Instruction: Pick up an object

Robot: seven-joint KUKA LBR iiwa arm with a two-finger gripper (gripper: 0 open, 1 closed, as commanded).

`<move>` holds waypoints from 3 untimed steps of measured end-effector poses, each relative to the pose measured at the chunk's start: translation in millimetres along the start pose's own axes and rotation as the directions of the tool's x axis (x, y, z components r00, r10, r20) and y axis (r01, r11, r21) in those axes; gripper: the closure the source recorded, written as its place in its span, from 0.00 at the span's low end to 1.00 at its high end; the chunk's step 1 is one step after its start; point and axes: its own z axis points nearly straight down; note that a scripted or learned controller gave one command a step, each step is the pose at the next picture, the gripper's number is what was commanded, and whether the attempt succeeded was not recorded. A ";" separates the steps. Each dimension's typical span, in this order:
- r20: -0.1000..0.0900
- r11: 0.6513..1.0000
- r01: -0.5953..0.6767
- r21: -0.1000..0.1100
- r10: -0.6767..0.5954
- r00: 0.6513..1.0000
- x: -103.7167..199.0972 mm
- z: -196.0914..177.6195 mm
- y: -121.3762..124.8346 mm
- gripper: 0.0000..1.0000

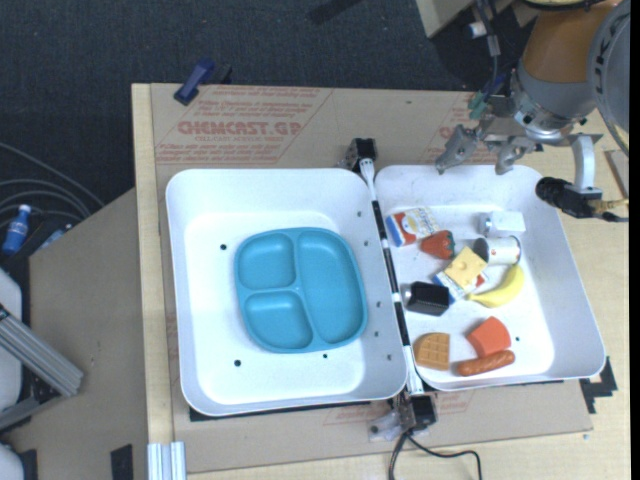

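The things to be picked lie in the right bin (560, 268), scattered over its floor: a banana (503, 286) near the middle, with a yellow block (465, 266) just beside it on the left and a white cup (503, 251) lying on its side just above. A red-and-white carton (410, 225) sits toward the bin's upper left, a small red piece (438, 244) next to it, a black block (429, 297) lower down by the divider. Along the near edge are a round waffle (432, 350), a red block (489, 335) and a sausage (486, 363).

The claw (487, 154) hangs at the far rim of that bin, above its upper edge and well apart from the toys; its two prongs are spread wide and nothing sits between them. The grey arm with its orange band (565, 33) comes in from the upper right.

The left bin (195, 268) carries a blue divided plate (299, 287), lying flat in its middle. Both bins rest on a brown cardboard sheet (250, 123) printed with red lettering, spread over the pale wooden counter (95, 318). A small blue object (195, 81) lies at the sheet's far left corner. Beyond the counter the floor is dark carpet (120, 18), with cables (40, 183) trailing at the left and a metal rail (40, 353) leaning there.
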 end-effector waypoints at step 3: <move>-0.001 1.000 -0.002 0.001 0.002 1.000 16.7 122.6 -34.1 1.00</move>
